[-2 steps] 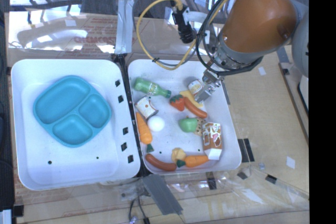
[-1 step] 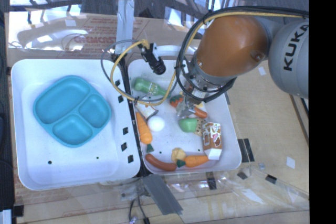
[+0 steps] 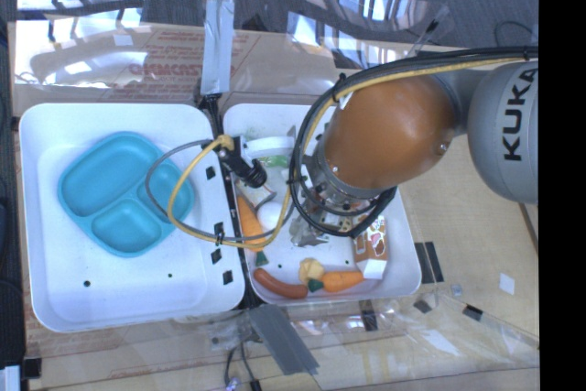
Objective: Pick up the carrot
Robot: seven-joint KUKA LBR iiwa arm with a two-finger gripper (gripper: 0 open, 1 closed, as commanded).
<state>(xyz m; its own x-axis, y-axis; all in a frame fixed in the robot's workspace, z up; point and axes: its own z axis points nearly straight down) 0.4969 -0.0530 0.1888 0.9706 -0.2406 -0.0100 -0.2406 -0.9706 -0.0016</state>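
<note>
1. The carrot (image 3: 342,280) lies near the front wall of the right bin (image 3: 404,268), between a sausage (image 3: 279,285) and a carton (image 3: 371,250).
2. The arm (image 3: 389,137) hangs over that bin, covering its middle; whether its tool is released or clenched I cannot tell.
3. The left bin (image 3: 46,197) holds a blue tray (image 3: 119,192), with bare floor along its front edge.

bench (image 3: 458,197), two white bins (image 3: 55,288)
</note>
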